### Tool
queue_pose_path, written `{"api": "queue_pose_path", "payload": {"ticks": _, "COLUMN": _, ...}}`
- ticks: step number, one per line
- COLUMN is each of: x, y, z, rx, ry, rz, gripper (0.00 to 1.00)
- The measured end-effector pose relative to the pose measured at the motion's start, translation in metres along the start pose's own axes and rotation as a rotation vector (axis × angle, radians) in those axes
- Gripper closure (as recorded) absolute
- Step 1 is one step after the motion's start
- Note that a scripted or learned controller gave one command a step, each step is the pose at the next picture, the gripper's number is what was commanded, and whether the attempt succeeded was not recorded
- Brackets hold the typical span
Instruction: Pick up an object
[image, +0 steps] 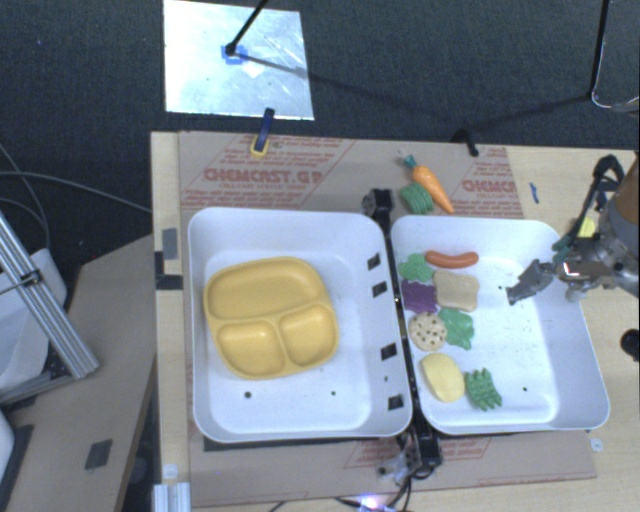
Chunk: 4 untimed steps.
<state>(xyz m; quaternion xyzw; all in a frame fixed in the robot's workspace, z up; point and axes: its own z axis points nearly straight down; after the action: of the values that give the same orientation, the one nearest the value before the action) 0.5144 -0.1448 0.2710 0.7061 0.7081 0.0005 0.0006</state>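
Where cardboard (300, 175) lines bench: bins (300, 225).

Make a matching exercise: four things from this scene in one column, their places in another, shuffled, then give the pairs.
Things:
1. yellow divided tray
2. toy carrot
3. toy sausage
4. cookie

Places:
A. on the cardboard behind the bins
B. far end of the right bin
C. in the left bin
D. middle of the right bin, near its left wall

Pairs: 1-C, 2-A, 3-B, 4-D
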Motion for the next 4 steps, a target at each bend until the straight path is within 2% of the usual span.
{"api": "queue_pose_path", "payload": {"ticks": 1, "x": -0.014, "y": 0.046, "z": 0.156, "rx": 0.011, "ry": 0.002, "rz": 0.001, "gripper": 0.00}}
{"api": "queue_pose_path", "payload": {"ticks": 2, "x": 0.019, "y": -0.022, "z": 0.189, "rx": 0.009, "ry": 0.004, "rz": 0.003, "gripper": 0.00}}
{"api": "queue_pose_path", "payload": {"ticks": 3, "x": 0.097, "y": 0.014, "z": 0.080, "rx": -0.012, "ry": 0.002, "rz": -0.011, "gripper": 0.00}}
{"api": "queue_pose_path", "payload": {"ticks": 4, "x": 0.060, "y": 0.043, "z": 0.180, "rx": 0.002, "ry": -0.001, "rz": 0.004, "gripper": 0.00}}
